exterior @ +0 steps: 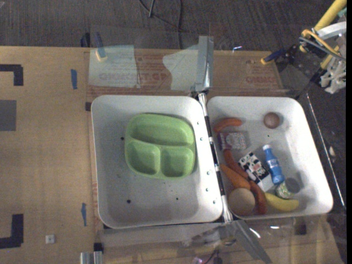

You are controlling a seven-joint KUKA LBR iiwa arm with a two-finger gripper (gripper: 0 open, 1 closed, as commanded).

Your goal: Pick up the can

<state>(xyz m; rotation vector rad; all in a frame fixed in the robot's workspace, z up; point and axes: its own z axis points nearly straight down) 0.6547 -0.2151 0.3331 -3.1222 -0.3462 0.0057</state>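
Grey can (293,184) sits in right bin's (313,142) near corner beside banana (283,203).

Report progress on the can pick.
Done: nothing visible yet. In hand: nothing; the can lies in the right bin, near the banana and blue bottle. Left: reaching in, grasping the can and lifting it.

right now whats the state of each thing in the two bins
green divided tray: flat in the left bin, right way up
blue bottle: lying on its side in the right bin
can: by the bottle's lower end, pose unclear
banana: lying flat
small carton: lying flat
brown ball: resting apart, top corner
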